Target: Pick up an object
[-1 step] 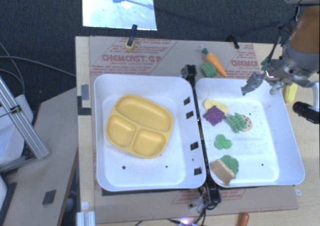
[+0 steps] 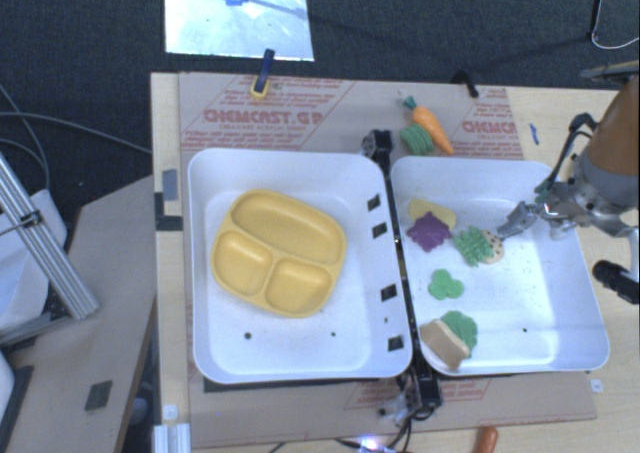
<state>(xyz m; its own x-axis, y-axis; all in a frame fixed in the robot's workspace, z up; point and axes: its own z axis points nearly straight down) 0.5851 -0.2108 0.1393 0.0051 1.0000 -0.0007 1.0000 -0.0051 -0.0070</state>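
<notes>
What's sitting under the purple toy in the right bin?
A yellow piece lies beneath the purple toy, poking out behind it. The overlapped part and the bin floor below are hidden.

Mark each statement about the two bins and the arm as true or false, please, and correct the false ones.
1. The yellow divided plate lies in the left bin. True.
2. The toy carrot lies inside the right bin. False: it lies on the cardboard behind the bins.
3. The purple piece is in the right bin. True.
4. The gripper hovers over the left bin. False: it is over the right bin, near the green piece.
</notes>
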